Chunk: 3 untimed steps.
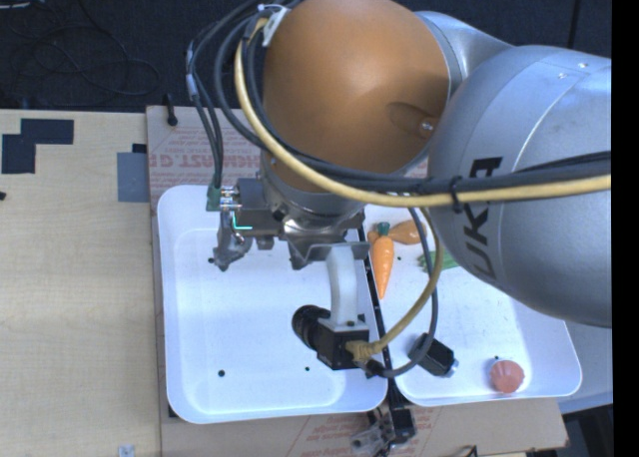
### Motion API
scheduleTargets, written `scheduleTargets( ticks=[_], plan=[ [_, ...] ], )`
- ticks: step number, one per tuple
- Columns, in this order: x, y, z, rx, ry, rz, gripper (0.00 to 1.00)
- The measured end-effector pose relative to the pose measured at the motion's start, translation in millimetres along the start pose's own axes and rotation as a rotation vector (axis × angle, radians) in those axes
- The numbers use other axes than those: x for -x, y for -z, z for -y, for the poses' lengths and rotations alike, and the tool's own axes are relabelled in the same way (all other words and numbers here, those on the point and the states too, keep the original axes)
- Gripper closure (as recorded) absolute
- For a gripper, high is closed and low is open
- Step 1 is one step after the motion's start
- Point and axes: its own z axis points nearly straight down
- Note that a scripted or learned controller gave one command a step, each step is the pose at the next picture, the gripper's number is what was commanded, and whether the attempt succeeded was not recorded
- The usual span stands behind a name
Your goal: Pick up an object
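**Claw over one bin, carrot in the other**

Camera view: the claw hangs low over the bin on the view's left, towards its far side. Whether it is wide or narrow cannot be told. The carrot lies in the other bin, just past the shared wall, to the view's right of the claw. Its long axis runs far-to-near, leafy end farthest from the camera. A pink ball sits well apart from it, near the front. Reaching the carrot would probably need a sideways shift across the wall first

A shallow white bin sits beside a second white bin on printed cardboard; the pale tabletop carries dark patches.
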Motion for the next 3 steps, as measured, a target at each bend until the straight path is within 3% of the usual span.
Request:
scheduleTargets(
  ticks=[1,2,3],
  plan=[
    [1.3,-35.6,-73.2,0.0,-0.004,0.002,0.0],
    [2.4,-23.4,-71.5,-0.002,-0.005,0.001,1.0],
    [0.2,47.0,-87.6,0.008,0.002,-0.004,1.0]
  ],
)
